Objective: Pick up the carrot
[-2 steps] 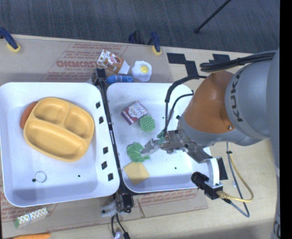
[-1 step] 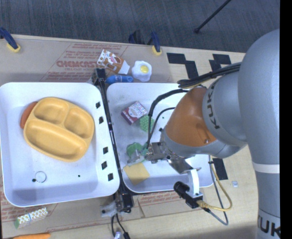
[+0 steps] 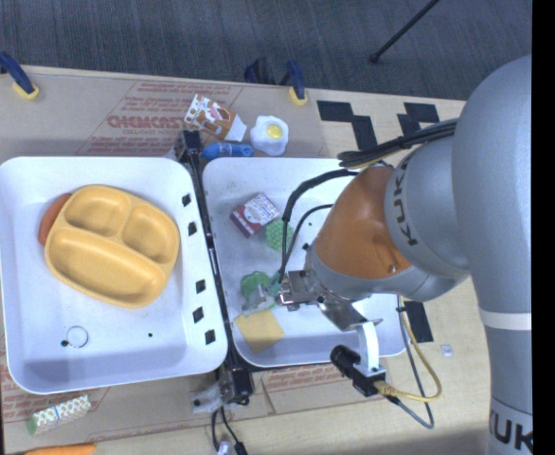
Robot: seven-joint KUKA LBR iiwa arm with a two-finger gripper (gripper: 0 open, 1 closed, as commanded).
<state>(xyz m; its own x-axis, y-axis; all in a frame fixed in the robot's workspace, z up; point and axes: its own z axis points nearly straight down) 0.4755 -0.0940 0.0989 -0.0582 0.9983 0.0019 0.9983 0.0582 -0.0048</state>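
Camera view has the pincer (image 3: 283,294) low in the right bin (image 3: 223,180), tucked under the arm's orange wrist band (image 3: 358,240). We cannot tell how far open it is, and we see nothing held in it. Just beside it on the left lies a green leafy item (image 3: 255,282), with a yellow block (image 3: 260,329) near the bin's front wall and a small red-brown packet (image 3: 255,213) further back. We cannot pick out the carrot for certain. An orange edge (image 3: 48,219) showing from under the yellow divided plate (image 3: 113,244) in the left bin (image 3: 12,282) may be it, well apart from the pincer. By our judgement the pick is not yet done: finding, grasping and lifting all remain.
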